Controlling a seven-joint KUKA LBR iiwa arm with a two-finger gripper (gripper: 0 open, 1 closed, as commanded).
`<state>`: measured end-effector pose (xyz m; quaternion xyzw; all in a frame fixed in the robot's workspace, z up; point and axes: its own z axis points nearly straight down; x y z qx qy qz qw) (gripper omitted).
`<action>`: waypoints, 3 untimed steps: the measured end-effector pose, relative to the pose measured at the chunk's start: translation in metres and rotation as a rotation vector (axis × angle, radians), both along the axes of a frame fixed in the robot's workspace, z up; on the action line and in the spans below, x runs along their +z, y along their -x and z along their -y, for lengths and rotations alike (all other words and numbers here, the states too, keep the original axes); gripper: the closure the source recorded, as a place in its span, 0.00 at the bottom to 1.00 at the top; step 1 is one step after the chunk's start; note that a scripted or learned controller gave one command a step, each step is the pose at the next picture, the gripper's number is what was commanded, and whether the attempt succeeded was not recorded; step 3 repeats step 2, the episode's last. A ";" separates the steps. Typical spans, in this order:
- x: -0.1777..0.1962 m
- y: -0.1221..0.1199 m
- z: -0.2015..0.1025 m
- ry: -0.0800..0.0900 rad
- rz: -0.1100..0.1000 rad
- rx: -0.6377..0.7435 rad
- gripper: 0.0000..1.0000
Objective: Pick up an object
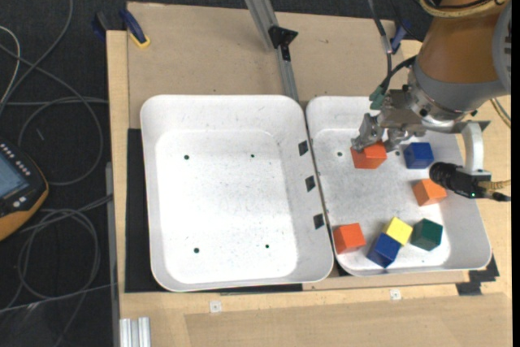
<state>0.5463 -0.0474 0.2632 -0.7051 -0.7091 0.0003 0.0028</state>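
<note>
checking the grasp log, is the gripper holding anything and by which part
Cannot be told: the gripper sits right over the top of an orange cube in the right white bin, hiding any hold.

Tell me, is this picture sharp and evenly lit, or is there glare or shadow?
In the camera view: light is even and soft; the right bin shows faint shadows beside its blocks; the arm's orange band carries a mild sheen; the gripper looks slightly soft.

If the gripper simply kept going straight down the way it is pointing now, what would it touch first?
Most likely the orange block directly under the gripper, in the right bin. They overlap in this slanted view, so whether they already touch is unclear. The blue block sits off to the side.
</note>
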 end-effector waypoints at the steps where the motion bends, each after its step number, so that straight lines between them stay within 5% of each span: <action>1: -0.011 0.009 -0.062 0.000 0.000 0.001 1.00; 2: -0.009 0.024 -0.113 0.000 0.001 0.001 1.00; 3: -0.009 0.024 -0.113 0.000 0.001 0.001 1.00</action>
